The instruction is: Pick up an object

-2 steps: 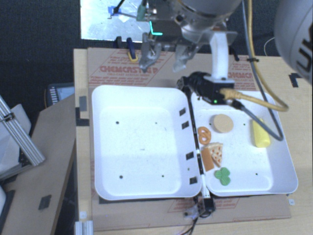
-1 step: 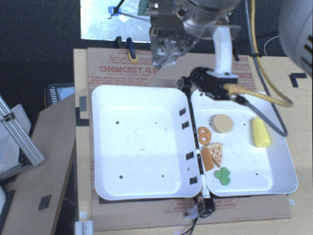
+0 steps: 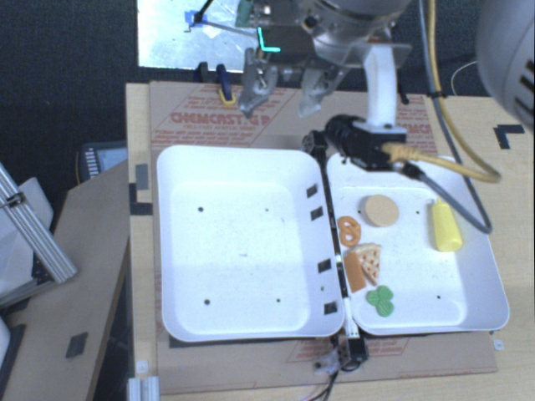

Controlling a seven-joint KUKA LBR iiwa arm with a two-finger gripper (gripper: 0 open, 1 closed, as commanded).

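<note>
Reaching in from the top edge, where its upper part is cut off, the arm holds its gripper (image 3: 282,92) open and empty above the bench, beyond both bins. Two white bins: the right bin (image 3: 476,295) holds five objects (round disc (image 3: 380,210), pretzel (image 3: 349,230), orange wedge (image 3: 364,266), green piece (image 3: 381,300), yellow block (image 3: 445,226))

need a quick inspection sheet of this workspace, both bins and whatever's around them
surface: two white bins side by side, left bin, right bin, on a printed board.
job's things: in the right bin, tan disc, pretzel, orange wedge, green piece, yellow piece.
clutter: nothing seen in the left bin.
grippers: gripper open, above the board behind the left bin, holding nothing.
cables: yellow cable and grey cable over the right bin's far edge.
surroundings: metal sheet behind; aluminium rail at left.
</note>
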